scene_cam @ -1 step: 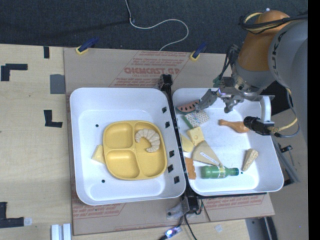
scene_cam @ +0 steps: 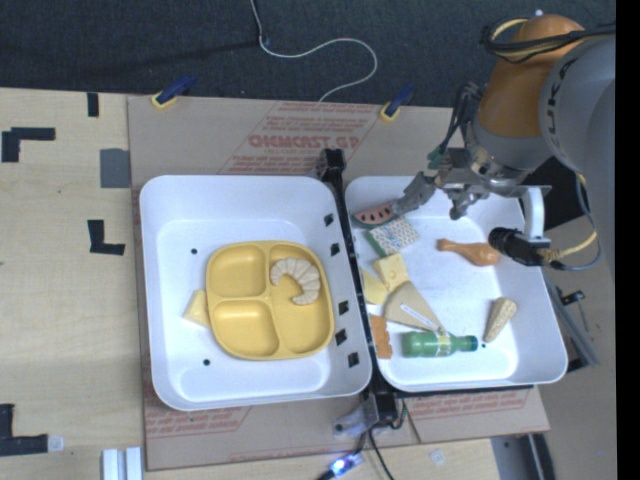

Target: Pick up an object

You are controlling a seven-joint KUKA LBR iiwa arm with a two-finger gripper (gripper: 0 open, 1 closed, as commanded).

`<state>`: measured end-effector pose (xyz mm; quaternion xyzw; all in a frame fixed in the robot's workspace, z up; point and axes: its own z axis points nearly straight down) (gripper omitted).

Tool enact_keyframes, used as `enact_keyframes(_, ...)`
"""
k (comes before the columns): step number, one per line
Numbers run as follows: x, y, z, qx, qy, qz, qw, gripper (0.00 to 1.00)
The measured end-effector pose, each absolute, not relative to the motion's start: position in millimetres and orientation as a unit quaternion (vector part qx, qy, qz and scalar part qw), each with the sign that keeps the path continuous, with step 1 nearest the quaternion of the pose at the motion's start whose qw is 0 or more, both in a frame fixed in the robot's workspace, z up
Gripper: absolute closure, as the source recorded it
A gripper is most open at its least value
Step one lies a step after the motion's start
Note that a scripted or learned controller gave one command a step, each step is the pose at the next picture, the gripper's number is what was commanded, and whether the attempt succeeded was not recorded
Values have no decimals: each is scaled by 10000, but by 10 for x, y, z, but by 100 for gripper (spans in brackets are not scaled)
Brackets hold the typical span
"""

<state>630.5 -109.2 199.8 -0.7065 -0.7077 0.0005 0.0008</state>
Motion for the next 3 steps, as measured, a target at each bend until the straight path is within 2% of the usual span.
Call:
enact_keyframes(1,6266,-1111,1352,-7067,-7075,31,28,0)
enact_keyframes(2,6258,-1101,818,-7062,-7080,16,6,0)
enact_keyframes(3,6265,-1094,945,-7060,-7082,9,8,100)
